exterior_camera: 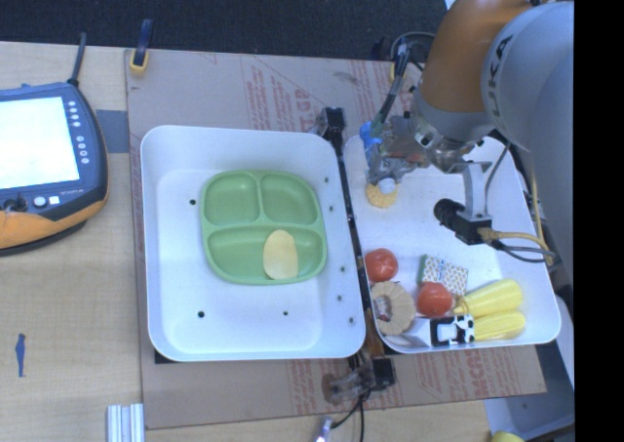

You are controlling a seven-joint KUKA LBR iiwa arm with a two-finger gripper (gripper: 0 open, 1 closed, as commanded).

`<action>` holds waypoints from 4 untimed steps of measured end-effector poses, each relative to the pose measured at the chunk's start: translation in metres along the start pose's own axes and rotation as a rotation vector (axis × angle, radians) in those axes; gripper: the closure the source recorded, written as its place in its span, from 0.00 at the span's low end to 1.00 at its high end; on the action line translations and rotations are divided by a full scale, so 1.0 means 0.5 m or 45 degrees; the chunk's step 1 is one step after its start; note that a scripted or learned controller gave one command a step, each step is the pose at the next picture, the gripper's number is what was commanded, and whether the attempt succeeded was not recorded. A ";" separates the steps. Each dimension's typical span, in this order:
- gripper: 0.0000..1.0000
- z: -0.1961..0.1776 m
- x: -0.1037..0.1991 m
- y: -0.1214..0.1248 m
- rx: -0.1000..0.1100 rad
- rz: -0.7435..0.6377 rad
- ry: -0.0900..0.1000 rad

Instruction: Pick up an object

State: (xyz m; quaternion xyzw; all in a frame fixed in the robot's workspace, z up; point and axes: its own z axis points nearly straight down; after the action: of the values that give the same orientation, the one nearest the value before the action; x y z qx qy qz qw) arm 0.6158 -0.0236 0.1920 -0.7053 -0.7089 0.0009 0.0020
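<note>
My gripper (384, 175) hangs low at the far left corner of the right bin (507, 206). Directly under its tip lies a small round yellow piece (382, 197), partly covered by the gripper, and whether the two touch I cannot tell. Along the near side of the right bin lie a red tomato (381, 263), a second red tomato (435, 299), a patterned packet (445, 272), two yellow corn-like pieces (493, 310), a round tan item (393, 303) and a small black-and-white item (450, 331).
The left bin (175, 323) holds a green divided plate (229, 206) with a pale yellow oval piece (281, 255) in its front compartment. A teach pendant (39, 152) lies on the bench at the far left. A black cable fitting (463, 221) hangs beside the wrist.
</note>
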 end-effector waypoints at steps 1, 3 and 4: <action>0.00 -0.074 -0.198 0.048 -0.003 0.006 -0.003; 0.00 0.204 -0.208 -0.022 0.012 0.001 0.001; 0.00 0.218 -0.374 0.044 0.120 -0.012 0.037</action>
State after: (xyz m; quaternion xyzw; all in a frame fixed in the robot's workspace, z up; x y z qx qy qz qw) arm 0.6383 -0.2103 0.0827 -0.7010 -0.7113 0.0238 0.0456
